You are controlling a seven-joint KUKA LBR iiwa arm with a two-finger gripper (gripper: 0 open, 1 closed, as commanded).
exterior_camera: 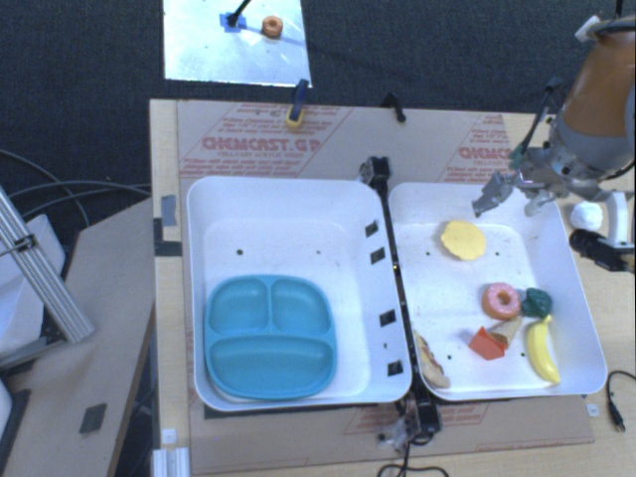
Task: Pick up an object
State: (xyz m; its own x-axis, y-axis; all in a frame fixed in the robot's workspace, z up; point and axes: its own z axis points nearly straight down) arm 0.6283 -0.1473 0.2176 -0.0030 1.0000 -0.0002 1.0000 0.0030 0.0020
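Note:
The right bin [556, 241] holds a yellow round piece [463, 239], a pink-iced donut [501, 300], a dark green item [538, 302], a banana [542, 351], a red-orange wedge [488, 343] and a tan slice [430, 361] by the divider. My gripper [514, 199] hangs over the bin's far edge, up and to the right of the yellow piece. It is open, with nothing between its fingers.
In the left bin [288, 217] lies a blue divided plate [268, 336]. Behind the bins, a shiny sheet [234, 33] carries an orange ring [272, 27]. A yellow-handled tool [295, 115] lies on the board. An aluminium frame [40, 276] stands at the left.

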